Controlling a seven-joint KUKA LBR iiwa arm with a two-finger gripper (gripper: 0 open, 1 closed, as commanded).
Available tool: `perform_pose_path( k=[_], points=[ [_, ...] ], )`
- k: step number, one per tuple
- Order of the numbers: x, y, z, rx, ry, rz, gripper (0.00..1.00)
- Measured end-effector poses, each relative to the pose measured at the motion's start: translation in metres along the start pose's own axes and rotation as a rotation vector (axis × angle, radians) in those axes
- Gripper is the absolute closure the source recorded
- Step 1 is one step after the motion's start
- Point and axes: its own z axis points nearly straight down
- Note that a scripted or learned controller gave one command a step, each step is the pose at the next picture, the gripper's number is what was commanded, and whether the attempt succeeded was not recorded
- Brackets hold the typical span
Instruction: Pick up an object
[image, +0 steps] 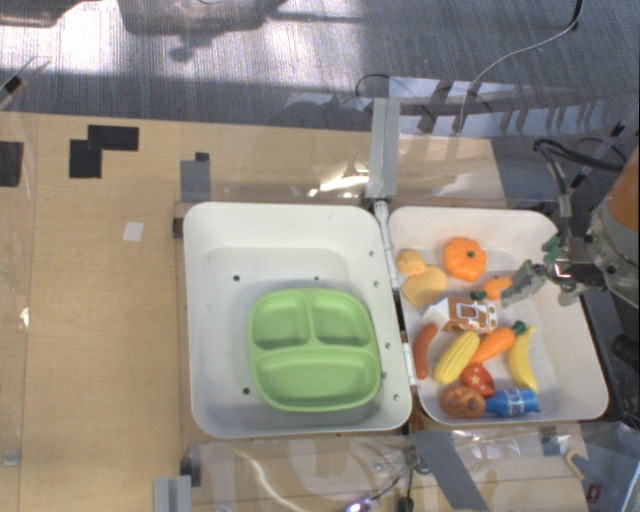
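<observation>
The grey arm reaches in from the right, gripper (522, 281) lowered, wrist tilted

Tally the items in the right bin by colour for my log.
Orange: 3 (pumpkin, carrot, small piece)
Yellow: 2 (corn, banana)
Tan: 2
Red: 3 (sausage, two round fruits)
Blue: 1 (can)
White-and-orange: 1
Total: 12

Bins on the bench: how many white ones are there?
2: the left bin holds a green tray; the right bin holds toy food, such as a pumpkin.
</observation>
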Motion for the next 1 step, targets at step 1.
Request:
perform_pose_path(
  k=[1],
  points=[
    [-0.0138, 0.1191, 0.0734, 0.000, 0.001, 0.075, 0.00]
  ],
)
